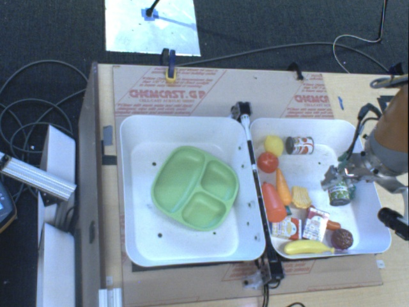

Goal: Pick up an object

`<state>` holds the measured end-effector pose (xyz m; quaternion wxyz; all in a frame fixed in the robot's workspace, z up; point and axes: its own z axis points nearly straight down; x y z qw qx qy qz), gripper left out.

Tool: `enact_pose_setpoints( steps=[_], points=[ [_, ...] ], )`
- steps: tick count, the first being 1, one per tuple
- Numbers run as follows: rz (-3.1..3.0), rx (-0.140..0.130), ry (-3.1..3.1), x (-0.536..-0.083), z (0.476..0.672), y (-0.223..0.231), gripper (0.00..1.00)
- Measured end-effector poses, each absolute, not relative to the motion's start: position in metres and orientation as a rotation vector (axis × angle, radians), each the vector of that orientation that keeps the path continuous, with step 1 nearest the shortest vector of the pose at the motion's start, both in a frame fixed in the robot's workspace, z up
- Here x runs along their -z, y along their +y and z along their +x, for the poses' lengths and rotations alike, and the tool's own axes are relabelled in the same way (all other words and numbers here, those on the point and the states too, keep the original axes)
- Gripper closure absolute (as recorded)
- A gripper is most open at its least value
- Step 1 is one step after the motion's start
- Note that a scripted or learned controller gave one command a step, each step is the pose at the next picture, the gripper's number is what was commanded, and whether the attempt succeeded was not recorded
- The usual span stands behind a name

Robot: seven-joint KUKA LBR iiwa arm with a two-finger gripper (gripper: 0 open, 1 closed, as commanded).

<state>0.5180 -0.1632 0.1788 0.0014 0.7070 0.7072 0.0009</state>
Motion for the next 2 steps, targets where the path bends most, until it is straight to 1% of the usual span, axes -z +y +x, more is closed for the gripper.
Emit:
enact_pose_setpoints(
  steps=[1,2],
  points=[
    [2.215,-0.003,2.224,-0.191,0.567,-0.126,1.0],
    [2.215,-0.005,2.227,-0.23,0.569,-0.042,1.0]
  ],
)
